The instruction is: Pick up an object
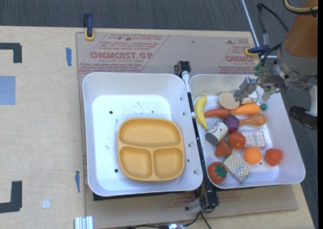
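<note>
Looking down on the bench, I see the gripper (255,88) hanging over the far side of the right bin (291,145), its fingers spread with nothing between them. Just below it lie a tan round slice (227,101) and a carrot (241,109), the carrot nearest the fingertips. Toward me in the same bin: a banana (201,112), an orange (252,155), a tomato (273,157) and a strawberry (217,171). A yellow divided plate (150,148) sits in the left bin (96,122).
</note>
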